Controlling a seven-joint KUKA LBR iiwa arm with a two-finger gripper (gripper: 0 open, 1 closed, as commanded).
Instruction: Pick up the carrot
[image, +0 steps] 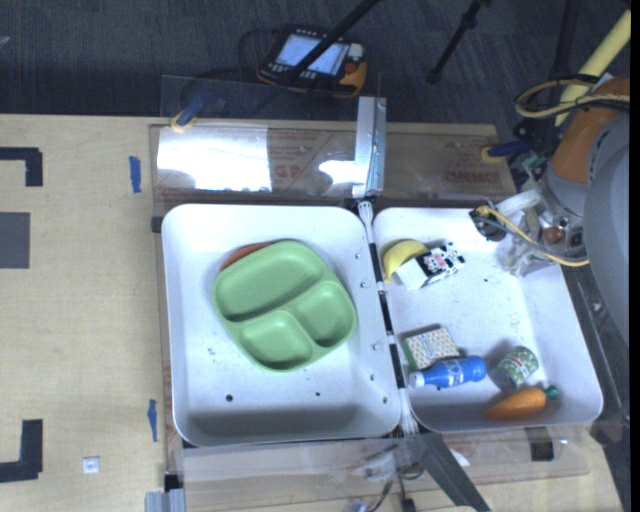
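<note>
The orange tapered carrot (517, 403) lay against the near wall of the right-hand shallow white bin (575, 330), its leafy end touching one small green-labelled can (515, 366), likely tumbled there. Beside that can lay one blue bottle (450, 373) and one patterned square packet (432, 346); well beyond it lay one yellow banana (400, 256). The grey arm (605, 190) was far from the can, its tool's state impossible to tell.

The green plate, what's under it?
Under the green plate, an orange-red edge peeks out at its upper left; the rest of that object is covered, so I can't identify it.
</note>
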